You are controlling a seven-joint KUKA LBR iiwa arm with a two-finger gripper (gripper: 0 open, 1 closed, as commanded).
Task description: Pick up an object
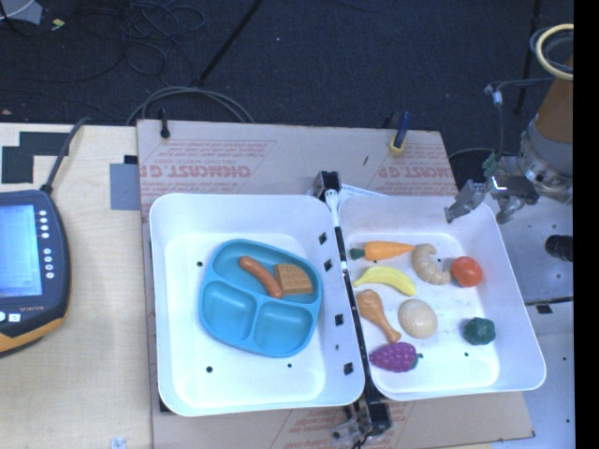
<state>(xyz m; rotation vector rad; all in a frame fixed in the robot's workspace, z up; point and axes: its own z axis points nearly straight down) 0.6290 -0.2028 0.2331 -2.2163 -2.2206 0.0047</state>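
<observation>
**Bin Contents and Gripper Position**

Two shallow white bins sit side by side on a cardboard sheet. The left bin (178,279) contains a blue compartment plate (259,297). The plate's large upper compartment holds a toy sausage (259,275) and a brown toast slice (294,280), which touch each other. Its two lower compartments carry nothing.

The right bin (510,307) contains eight toy food items, all lying loose on the floor of the bin:
- carrot (387,250), near the upper left;
- banana (385,279), just below the carrot;
- croissant (430,264), beside a tomato (466,271);
- chicken drumstick (375,312), next to a beige egg (418,318);
- purple grapes (394,356), near the lower edge;
- dark green vegetable (480,330), too small to identify, at the right.

The gripper (489,201) hangs over the upper right corner of the right bin, apart from every item. Its fingers are spread wide and hold nothing.

A handheld control pendant (28,260) rests on the wooden bench at the left.
</observation>
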